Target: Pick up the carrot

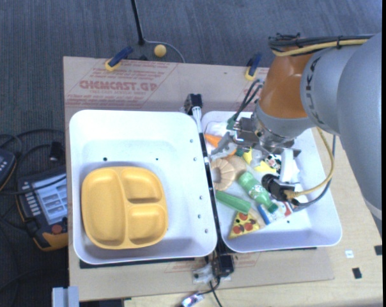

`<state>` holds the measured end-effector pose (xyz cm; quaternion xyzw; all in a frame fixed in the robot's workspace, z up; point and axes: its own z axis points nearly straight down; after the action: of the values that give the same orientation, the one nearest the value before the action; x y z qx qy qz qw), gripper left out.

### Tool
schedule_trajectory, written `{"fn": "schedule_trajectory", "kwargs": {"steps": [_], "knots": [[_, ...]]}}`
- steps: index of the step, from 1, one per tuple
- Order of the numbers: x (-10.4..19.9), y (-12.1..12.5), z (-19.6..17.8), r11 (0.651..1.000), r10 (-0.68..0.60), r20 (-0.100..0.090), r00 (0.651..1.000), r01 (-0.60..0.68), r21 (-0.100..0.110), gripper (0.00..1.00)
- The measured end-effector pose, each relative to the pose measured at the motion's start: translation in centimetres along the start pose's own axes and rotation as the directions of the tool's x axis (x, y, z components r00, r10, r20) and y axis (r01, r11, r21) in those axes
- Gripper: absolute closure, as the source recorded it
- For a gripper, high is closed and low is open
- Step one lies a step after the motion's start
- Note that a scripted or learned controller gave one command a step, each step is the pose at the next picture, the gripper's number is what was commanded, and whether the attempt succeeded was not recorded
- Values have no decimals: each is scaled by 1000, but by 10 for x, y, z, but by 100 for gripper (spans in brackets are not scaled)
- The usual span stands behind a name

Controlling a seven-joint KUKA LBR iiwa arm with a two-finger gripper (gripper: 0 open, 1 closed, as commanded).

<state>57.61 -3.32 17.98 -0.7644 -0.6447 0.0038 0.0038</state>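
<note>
- The carrot [213, 139] is seen as a small orange piece in the right bin [321, 235], close to that bin's far left corner, just beside the wall shared with the left bin [135, 123].
- It is still lying in the bin, so it is judged that no lift has been made; the grasp and the raise are left to be done.
- The hand [260, 144] is placed low over the far part of the right bin, near the carrot on its right; whether it is released or clenched cannot be told, as it is hidden under the wrist.
- Nothing is seen to be gripped.
- Around the carrot, a tan pastry-like toy [224, 169], a green bottle [254, 188], a flat green piece [232, 200] and a pizza slice [245, 223] are crowded together.
- A yellow divided plate [123, 204] is held in the left bin, toward the near left corner of the surface [116, 85].
</note>
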Motion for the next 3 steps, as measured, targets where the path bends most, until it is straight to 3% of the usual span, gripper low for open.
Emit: {"fn": "schedule_trajectory", "kwargs": {"steps": [1,2,3], "knots": [[-33,85,-4,997,78,2,997,-78,-9,0],[-52,76,86,998,-58,5,998,59,-9,0],[18,16,-9,999,-35,-3,999,35,-16,0]]}}
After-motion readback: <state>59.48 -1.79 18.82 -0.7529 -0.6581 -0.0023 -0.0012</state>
